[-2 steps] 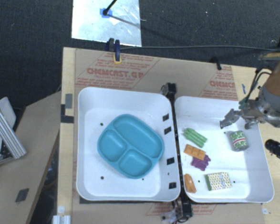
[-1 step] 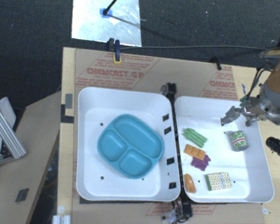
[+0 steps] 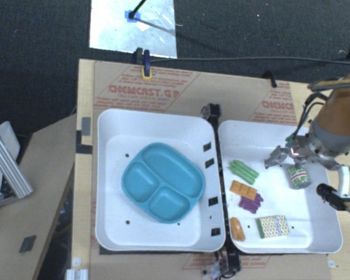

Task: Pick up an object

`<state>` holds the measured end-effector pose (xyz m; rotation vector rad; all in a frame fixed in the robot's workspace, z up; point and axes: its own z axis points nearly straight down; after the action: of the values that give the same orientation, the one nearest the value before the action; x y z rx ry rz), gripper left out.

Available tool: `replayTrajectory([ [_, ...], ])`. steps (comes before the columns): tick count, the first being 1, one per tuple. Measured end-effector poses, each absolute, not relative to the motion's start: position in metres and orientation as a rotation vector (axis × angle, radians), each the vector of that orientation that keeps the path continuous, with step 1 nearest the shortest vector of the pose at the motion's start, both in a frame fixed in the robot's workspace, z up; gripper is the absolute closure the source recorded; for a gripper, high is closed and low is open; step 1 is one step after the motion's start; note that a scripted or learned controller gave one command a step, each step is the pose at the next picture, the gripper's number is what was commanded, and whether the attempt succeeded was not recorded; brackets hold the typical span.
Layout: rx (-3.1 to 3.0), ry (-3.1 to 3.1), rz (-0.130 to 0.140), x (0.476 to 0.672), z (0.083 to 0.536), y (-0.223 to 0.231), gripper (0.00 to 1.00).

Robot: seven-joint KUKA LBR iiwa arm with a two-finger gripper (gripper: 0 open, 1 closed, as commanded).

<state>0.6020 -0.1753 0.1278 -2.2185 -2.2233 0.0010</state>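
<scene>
- The arm (image 3: 343, 112) is reaching in from the right, its orange band sitting above the grey wrist, over the right bin (image 3: 320, 239).
- The gripper (image 3: 297, 169) is hanging low over the upper right part of that bin, right at a small can (image 3: 298, 177) with a green and white label.
- The can is lying just under the gripper, tilted; whether the gripper is clenched on it or released I cannot tell, since the wrist is covering the contact.
- A green ridged piece (image 3: 244, 170) is lying left of the can, near the bin's middle.
- An orange block (image 3: 243, 189) is sitting just below the green piece, touching a purple piece (image 3: 251, 202) at its lower right.
- A small orange item (image 3: 237, 229) is resting near the bin's lower left corner.
- A patterned box (image 3: 273, 226) is lying just right of it, tilted.
- The left bin (image 3: 110, 162) is holding a blue divided plate (image 3: 162, 181), sitting slightly askew near its middle.
- Both bins are resting side by side on a cardboard sheet (image 3: 166, 88).
</scene>
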Motion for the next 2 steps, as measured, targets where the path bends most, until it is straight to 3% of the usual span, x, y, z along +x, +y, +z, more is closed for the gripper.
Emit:
replayTrajectory([
  [1, -2.213, -2.223, -0.008, 0.604, 0.084, -0.171, 0.0],
  [2, -2.218, -2.228, -0.008, 0.605, 0.096, -0.173, 1.0],
])
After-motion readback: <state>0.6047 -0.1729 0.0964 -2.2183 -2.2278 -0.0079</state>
